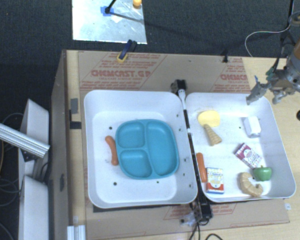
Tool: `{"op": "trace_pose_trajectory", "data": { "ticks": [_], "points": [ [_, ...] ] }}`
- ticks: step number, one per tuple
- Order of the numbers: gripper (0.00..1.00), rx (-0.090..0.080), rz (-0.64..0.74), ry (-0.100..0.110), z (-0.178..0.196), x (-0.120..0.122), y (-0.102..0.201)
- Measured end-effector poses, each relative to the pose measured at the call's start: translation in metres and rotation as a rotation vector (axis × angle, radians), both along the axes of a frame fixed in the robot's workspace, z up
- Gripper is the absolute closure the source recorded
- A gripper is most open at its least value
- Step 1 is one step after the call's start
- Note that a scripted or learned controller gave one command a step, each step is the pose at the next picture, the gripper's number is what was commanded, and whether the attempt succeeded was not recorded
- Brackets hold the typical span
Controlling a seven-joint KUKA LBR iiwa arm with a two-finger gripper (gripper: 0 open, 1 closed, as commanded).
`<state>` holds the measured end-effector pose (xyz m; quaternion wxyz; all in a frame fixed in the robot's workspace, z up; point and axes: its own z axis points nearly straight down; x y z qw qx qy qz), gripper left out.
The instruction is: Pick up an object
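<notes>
Open floor mid-right bin (285, 149), between ice-cream cone (210, 126), white block (251, 126) and purple carton (248, 156).

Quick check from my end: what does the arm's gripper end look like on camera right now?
The gripper is grey metal, with two short pale fingers below a blocky grey wrist body. A small green spot sits on its side. Thin pale cables loop above the wrist. The image is too soft to read any markings.

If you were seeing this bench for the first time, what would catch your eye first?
The blue divided tray fills the left bin, with a sausage beside it. The right bin holds scattered toy food, notably a yellow ice cream cone. The gripper hovers above that bin's far right corner.
</notes>
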<state>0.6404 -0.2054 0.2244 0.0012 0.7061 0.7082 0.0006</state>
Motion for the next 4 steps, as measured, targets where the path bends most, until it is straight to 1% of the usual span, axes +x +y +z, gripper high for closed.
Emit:
{"op": "trace_pose_trajectory", "data": {
  "ticks": [1,2,3,4],
  "points": [
    [0.0,0.002,0.001,0.003,-0.076,-0.056,0.087],
    [0.0,0.002,0.001,0.003,-0.141,-0.037,0.122],
    [0.0,0.001,0.001,0.0,-0.139,-0.01,0.119],
    [1.0,0.001,0.004,-0.003,-0.129,-0.01,0.119]
  ]
}}
